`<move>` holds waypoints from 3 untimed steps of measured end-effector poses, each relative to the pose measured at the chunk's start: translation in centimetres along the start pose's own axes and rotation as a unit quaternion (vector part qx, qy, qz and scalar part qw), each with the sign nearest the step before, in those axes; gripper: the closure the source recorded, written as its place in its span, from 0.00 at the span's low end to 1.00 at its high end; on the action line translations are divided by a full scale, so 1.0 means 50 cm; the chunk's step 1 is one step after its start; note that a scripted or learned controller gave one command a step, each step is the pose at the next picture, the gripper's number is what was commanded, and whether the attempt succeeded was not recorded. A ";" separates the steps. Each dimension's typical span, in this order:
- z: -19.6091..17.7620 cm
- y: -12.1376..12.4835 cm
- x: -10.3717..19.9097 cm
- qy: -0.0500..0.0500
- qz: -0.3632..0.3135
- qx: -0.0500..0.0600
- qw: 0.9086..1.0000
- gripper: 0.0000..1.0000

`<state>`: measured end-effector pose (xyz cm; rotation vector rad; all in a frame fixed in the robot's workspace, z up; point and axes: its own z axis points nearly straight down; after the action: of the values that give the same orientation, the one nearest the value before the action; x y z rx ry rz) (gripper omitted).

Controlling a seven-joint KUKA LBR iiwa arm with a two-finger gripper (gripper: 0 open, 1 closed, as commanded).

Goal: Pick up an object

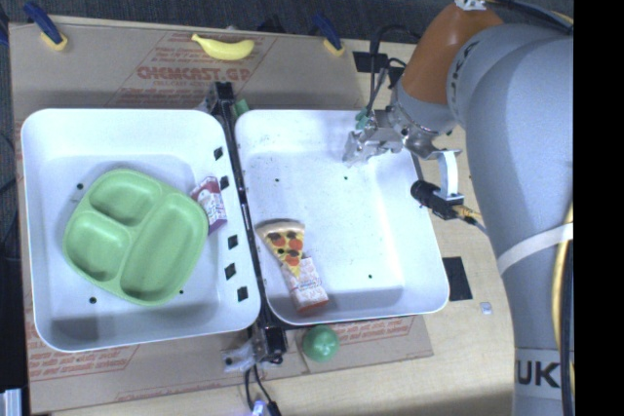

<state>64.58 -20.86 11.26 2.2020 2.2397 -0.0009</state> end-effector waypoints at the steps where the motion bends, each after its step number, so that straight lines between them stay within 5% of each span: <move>1: 0.000 0.000 0.001 0.000 -0.001 0.000 1.000 0.00; 2: -0.021 0.001 0.001 -0.001 -0.003 -0.001 1.000 1.00; 3: -0.021 0.001 0.001 -0.001 -0.003 -0.001 1.000 0.00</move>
<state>64.65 -20.79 12.28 2.1937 2.2447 -0.0006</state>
